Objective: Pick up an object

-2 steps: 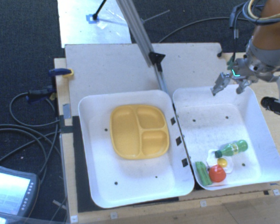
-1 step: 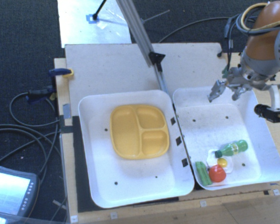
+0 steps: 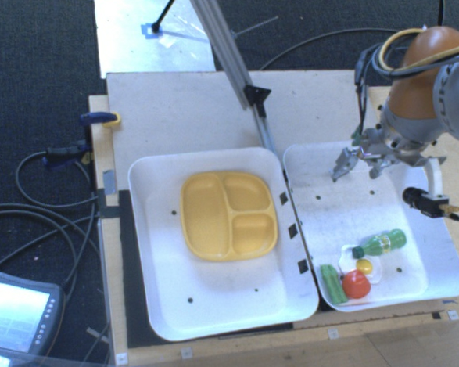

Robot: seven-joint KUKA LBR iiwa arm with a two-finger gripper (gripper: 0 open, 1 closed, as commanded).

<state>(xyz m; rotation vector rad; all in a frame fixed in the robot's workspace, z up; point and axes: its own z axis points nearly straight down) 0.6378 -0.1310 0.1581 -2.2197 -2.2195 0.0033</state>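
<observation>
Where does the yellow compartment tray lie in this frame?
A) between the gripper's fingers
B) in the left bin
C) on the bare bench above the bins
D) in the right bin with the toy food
B: the yellow compartment tray lies flat in the left bin, while the gripper hangs over the right bin.

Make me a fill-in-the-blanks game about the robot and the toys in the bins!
1. The yellow tray lies in the ____ bin.
2. The green bottle lies in the ____ bin.
3. The gripper hangs with its fingers ____.
4. The tomato is colored ____.

Missing words: left; right; open; red
</observation>
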